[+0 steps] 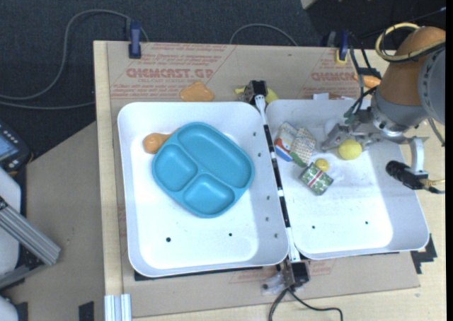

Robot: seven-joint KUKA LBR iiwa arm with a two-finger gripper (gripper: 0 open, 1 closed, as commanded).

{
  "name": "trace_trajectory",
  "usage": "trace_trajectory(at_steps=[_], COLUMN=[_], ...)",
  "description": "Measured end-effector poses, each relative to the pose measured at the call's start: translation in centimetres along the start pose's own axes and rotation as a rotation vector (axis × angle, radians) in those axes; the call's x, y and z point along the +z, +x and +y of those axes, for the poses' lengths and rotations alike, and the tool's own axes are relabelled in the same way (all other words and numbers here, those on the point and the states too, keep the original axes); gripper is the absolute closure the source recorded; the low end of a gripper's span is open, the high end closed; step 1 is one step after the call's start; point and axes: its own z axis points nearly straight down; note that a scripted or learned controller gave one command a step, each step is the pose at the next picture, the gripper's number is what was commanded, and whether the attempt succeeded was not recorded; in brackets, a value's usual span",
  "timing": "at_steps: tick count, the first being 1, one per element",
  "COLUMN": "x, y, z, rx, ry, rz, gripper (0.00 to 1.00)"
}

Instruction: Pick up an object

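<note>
The grey arm (417, 79) with its orange band is reaching in from the right and leaning over the upper part of the right bin (368, 231). Its gripper (345, 132) is hanging low over the bin floor near the back wall, with thin dark fingers pointing toward the left; whether they are parted or closed cannot be told from this angle, and nothing is visibly sitting between them. A yellow lemon-like ball (349, 149) is lying just beside the gripper tip, seemingly touching or nearly touching it, on the bin floor. To the left of it, a crinkled patterned packet (298, 142) is resting close to the divider between the bins, with a small red, white and blue item (282, 150) lying against its left edge. Below the packet, a small green-labelled can (316, 179) is lying tilted, with a small yellow piece (321, 165) sitting at its upper end. In the left bin (205, 252), a blue divided plate (203, 169) with three compartments is lying slantwise, and an orange rounded object (151, 143) is peeking out from under its upper left rim. Another orange object (196, 91) is sitting on the bench (113, 171) behind the left bin.
</note>
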Motion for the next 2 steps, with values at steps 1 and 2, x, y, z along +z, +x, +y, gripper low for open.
trace_trajectory(at_steps=[1, 2], x=[-1.7, -13.4], y=[0.0, 4.6], z=[0.3, -4.9], rx=[-0.001, -0.004], ry=[-0.012, -0.02], rz=[-0.004, -0.003], gripper=[1.0, 1.0])
